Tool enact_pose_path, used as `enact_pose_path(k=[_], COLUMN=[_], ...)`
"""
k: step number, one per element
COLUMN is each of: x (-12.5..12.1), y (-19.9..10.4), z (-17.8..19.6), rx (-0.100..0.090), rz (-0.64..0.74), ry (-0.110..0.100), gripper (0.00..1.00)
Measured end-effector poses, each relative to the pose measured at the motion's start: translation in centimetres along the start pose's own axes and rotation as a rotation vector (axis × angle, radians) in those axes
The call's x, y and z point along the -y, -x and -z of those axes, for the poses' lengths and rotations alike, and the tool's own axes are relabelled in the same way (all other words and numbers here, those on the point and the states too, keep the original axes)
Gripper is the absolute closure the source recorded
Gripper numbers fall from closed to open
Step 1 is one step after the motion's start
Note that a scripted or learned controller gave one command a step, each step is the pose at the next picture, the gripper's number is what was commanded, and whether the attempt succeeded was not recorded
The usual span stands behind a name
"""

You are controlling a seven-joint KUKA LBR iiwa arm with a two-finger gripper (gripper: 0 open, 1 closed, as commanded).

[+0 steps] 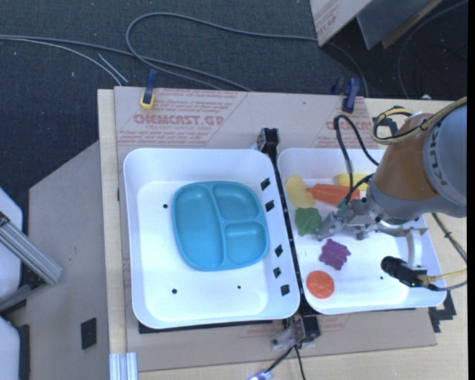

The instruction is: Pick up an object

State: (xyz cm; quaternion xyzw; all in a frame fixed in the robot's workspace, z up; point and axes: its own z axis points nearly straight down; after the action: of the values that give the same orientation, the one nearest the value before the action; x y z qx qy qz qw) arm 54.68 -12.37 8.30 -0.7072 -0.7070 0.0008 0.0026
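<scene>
My big grey and orange arm covers much of the right bin [427, 297], so I cannot see what lies under it. My gripper [338, 224] is low over this bin. Its tip is small and blurry, and I cannot tell if it is open or closed. I see nothing held in it.

The things I could pick up are all near my gripper:
- The green toy [308, 220] is just beside the tip, on the side toward the other bin. I cannot tell if they touch.
- The purple toy [335, 254] is just below the tip in the picture.
- The round orange toy [320, 283] is farther down, past the purple one.
- The long orange toy [326, 193] and the yellow toy [297, 191] lie above the tip.
- Another yellow thing [353, 179] peeks out from behind my arm, and half of it is hidden.

The blue plate [220, 224] lies in the left bin [148, 297], well apart from my gripper.

Red letters on the board [178, 119] behind the bins read "CHEMCAST GP". The smaller red lines under them are too tiny to read. More red letters near my arm are partly covered by a black cable [343, 145]. A cardboard box [334, 18] is cut off at the top of the picture, and its print is too small to read.
</scene>
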Motion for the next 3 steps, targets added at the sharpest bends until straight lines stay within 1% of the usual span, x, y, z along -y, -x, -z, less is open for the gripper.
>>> enact_pose_path(k=[1,2,3], x=[-0.1,-0.6,-0.3], y=[0.0,0.8,1.8], z=[1.3,7.3,12.5], rx=[0.001,0.004,0.004], rz=[0.000,0.000,0.000], ry=[0.004,0.011,0.010], gripper=[1.00,1.00,1.00])
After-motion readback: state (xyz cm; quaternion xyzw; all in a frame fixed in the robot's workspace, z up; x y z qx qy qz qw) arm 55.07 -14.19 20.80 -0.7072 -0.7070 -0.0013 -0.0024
